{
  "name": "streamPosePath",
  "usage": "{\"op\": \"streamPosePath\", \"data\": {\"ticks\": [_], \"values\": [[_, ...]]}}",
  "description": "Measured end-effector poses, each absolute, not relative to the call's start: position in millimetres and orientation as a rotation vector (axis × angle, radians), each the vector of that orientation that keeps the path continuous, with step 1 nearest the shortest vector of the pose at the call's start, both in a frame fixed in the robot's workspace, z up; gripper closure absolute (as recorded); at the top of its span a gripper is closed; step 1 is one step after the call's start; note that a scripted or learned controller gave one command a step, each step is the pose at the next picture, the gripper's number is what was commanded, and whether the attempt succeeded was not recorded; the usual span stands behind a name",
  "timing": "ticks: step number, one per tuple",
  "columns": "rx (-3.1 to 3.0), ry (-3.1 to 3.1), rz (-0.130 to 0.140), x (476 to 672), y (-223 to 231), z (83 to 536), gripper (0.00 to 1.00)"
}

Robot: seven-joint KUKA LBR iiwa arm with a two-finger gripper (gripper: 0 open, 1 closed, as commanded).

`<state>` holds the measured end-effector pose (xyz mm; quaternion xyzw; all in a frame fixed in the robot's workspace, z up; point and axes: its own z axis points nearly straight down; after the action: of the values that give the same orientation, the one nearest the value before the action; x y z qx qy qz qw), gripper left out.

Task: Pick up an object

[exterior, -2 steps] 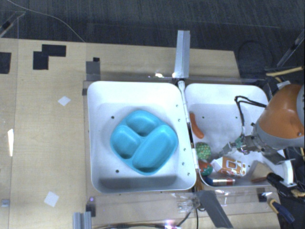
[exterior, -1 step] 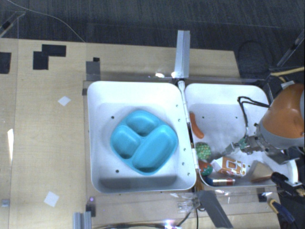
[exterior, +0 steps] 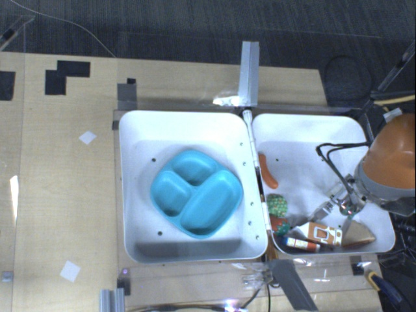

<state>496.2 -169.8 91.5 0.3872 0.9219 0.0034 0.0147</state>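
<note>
Orange sausage (exterior: pixel 267 172) hugs the right bin (exterior: pixel 305 125)'s left wall; my gripper (exterior: pixel 338 208) hangs spread and empty near its front clutter. I'd descend squarely onto one item.

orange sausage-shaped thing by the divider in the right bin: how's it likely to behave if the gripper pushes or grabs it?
The orange sausage-shaped piece looks long and rounded, so a sideways push would probably roll it. It lies close along the right bin's divider wall, which may block one finger of a pinch. It looks smooth, maybe plastic, so likely light and somewhat slippery.
</note>
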Motion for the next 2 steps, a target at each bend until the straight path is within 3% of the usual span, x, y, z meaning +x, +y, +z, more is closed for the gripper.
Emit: {"op": "streamPosePath", "data": {"ticks": [1, 2], "values": [[1.329, 2.834, 0.010, 617.0, -111.5, 88.3, 0.00], [1.497, 2.752, 0.004, 658.3, -88.7, 88.2, 0.00]]}}
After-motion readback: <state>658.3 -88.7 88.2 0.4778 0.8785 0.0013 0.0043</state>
